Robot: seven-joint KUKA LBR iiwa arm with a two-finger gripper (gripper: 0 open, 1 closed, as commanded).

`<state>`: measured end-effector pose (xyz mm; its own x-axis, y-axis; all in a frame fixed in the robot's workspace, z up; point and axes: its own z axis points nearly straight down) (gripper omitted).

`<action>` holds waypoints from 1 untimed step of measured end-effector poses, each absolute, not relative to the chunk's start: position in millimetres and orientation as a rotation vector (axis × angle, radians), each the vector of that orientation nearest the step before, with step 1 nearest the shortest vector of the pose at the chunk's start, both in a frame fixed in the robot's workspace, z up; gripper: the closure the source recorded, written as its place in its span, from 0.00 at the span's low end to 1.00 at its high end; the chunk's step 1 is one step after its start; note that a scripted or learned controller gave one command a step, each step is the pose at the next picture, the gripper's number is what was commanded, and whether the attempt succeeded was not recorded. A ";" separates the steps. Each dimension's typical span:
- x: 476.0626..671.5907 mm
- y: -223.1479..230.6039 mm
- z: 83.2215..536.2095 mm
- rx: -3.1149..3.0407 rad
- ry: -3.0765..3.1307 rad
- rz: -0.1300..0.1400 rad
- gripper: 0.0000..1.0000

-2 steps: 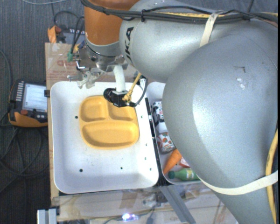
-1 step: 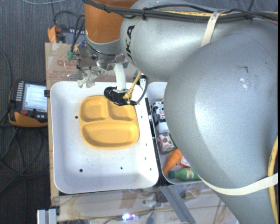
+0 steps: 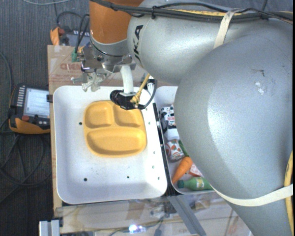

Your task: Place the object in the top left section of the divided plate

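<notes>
Nearest, in the right bin point(image 3: 173, 188), a green bottle point(image 3: 195, 183) lies on its side with a carrot point(image 3: 182, 166) just beyond it, then what look like small printed cartons point(image 3: 173, 149), partly hidden under the grey arm. In the left bin point(image 3: 69, 181), the yellow divided plate point(image 3: 115, 130) sits flat near the middle, its large section nearer and its two small ones farther. Beyond it, the pincer point(image 3: 91, 84) hangs over the left bin's far rim, near the plate's far-left corner but apart from it. Whether it is apart or together I cannot tell.
</notes>
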<state>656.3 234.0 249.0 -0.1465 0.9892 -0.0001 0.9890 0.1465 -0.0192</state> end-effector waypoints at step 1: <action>667.9 202.6 135.9 -1.663 -2.664 0.007 1.00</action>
<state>667.9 202.6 135.9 -0.4393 0.8984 -0.0011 0.8984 0.4392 -0.0046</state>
